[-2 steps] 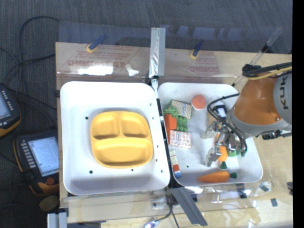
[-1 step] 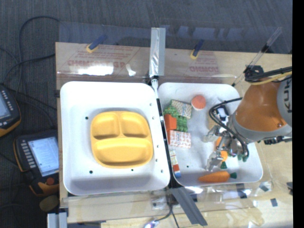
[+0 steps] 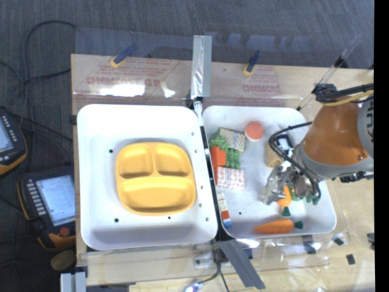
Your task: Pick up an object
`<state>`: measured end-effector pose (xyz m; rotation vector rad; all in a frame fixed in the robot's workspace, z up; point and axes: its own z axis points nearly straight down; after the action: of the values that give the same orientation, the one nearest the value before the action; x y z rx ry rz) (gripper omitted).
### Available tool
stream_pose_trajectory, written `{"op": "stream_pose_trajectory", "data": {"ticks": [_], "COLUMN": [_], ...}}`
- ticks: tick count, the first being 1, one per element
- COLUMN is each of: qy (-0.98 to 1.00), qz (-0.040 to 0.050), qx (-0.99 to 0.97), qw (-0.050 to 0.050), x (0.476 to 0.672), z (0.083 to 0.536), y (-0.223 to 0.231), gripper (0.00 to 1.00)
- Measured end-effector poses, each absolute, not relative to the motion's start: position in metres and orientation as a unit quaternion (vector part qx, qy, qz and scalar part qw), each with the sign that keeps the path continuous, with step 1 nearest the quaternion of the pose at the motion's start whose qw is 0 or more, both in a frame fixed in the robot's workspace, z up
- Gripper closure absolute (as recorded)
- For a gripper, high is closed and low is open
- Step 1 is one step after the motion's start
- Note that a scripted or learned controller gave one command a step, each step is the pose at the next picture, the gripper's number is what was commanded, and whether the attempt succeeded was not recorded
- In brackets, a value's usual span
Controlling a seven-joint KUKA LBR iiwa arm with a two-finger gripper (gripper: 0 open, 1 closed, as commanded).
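Gripper hangs low inside the right bin, below the orange band of the arm that comes in from the right; whether it is apart or together cannot be told, since cables and metal blur its tip. Just beside the tip lies a small orange piece with a green end; contact between them cannot be made out.

By size, the 2 bins come first. The left bin carries a yellow divided tray with 3 compartments, lying flat near its middle. In the right bin, an orange toy carrot lies along the near wall, well below the gripper. A red-and-white patterned packet sits left of centre, touching a green item above it, with a green-and-white patterned packet further up. A small round orange cap rests near the far wall.
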<state>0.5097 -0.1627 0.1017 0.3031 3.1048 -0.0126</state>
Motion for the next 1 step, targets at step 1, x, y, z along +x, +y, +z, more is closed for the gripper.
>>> {"op": "stream_pose_trajectory", "data": {"ticks": [1], "qy": [0.995], "qz": [-0.0052], "qx": [0.097], "qw": [0.012], "x": [0.5105], "z": [0.1109], "y": [-0.1625], "gripper": [1.0]}}
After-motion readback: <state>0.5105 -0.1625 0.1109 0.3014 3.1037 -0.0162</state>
